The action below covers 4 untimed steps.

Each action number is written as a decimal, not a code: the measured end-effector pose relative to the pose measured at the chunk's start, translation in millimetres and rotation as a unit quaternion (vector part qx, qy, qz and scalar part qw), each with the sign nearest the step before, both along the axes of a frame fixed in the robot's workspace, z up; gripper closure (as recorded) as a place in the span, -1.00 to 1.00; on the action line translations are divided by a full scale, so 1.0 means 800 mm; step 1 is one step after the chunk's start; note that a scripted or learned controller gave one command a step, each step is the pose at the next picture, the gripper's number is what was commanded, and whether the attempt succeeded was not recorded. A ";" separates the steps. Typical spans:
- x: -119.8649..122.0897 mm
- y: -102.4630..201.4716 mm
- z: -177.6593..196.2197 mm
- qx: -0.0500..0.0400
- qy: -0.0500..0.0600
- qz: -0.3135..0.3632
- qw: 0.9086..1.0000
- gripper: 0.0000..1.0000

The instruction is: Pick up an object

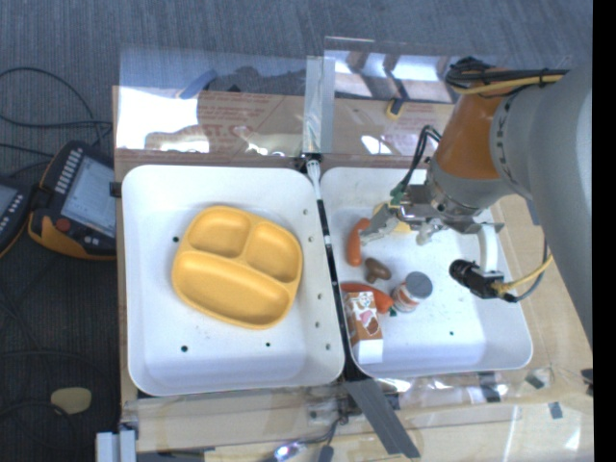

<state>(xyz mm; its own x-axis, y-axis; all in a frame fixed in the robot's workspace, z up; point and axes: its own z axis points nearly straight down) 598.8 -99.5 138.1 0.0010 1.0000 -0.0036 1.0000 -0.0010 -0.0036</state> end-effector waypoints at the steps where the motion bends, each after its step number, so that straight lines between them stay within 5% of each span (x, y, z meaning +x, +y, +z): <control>1: -0.086 0.003 -0.061 0.001 -0.006 0.001 1.000 -1.00; 2: -0.004 -0.005 -0.061 0.000 -0.007 0.001 1.000 -1.00; 3: -0.065 -0.004 -0.061 0.000 -0.007 0.001 1.000 -1.00; 4: 0.023 -0.004 -0.062 0.000 -0.007 0.002 1.000 -1.00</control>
<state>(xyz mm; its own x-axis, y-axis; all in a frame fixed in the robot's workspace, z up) 617.0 -102.3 88.7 -0.0027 1.0000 -0.0041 0.9999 0.0027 0.0105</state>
